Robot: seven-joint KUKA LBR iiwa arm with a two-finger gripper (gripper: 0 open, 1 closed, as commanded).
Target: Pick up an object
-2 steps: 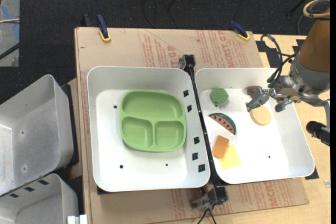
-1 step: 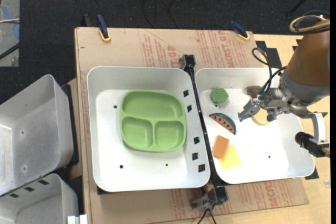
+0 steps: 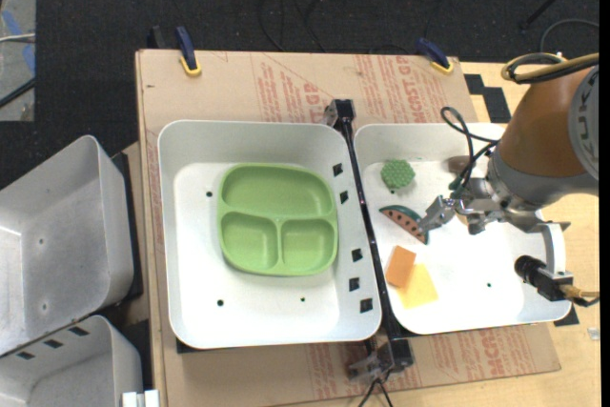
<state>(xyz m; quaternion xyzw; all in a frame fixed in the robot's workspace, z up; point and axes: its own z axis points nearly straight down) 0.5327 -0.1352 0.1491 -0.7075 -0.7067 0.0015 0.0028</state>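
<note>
The right bin (image 3: pixel 496 295) holds several small items. A green bumpy round piece (image 3: pixel 397 173) lies near its far left corner. A thin red-and-green slice (image 3: pixel 404 220) lies below it. An orange block (image 3: pixel 401 267) and a yellow block (image 3: pixel 419 287) touch each other near the front left. My gripper (image 3: pixel 438 213) reaches in from the right, low over the bin, with its tip just right of the slice's right end. Nothing visibly rides in it.
The left bin (image 3: pixel 186 300) carries a light green divided plate (image 3: pixel 278 219). A black divider (image 3: pixel 362 234) runs between the bins. Two grey tubs (image 3: pixel 52 234) stand off the bench to the left. A black fitting (image 3: pixel 538 276) hangs over the right bin's front right.
</note>
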